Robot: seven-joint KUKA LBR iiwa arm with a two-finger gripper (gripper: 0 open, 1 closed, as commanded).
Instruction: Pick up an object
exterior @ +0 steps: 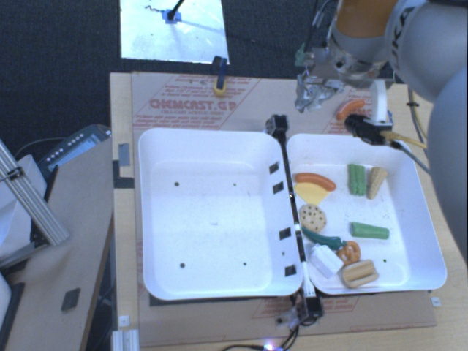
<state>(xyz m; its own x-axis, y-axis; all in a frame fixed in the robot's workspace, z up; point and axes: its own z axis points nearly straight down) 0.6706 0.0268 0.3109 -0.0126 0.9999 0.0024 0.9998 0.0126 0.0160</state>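
The right bin holds several toy foods: an orange sausage on a yellow cheese wedge, a cookie, a green stick beside a beige piece, a green bean, a teal piece, a white block, a pretzel and a bun. My gripper hangs high over the bench behind that bin's far left corner, with nothing seen in it. Another orange sausage lies on the bench just right of the gripper.
The left bin sits beside the right one, with a black divider strip between them. A shiny metal plate lies at the back, and a blue and yellow clamp is on the board's far edge. A grey device lies at left.
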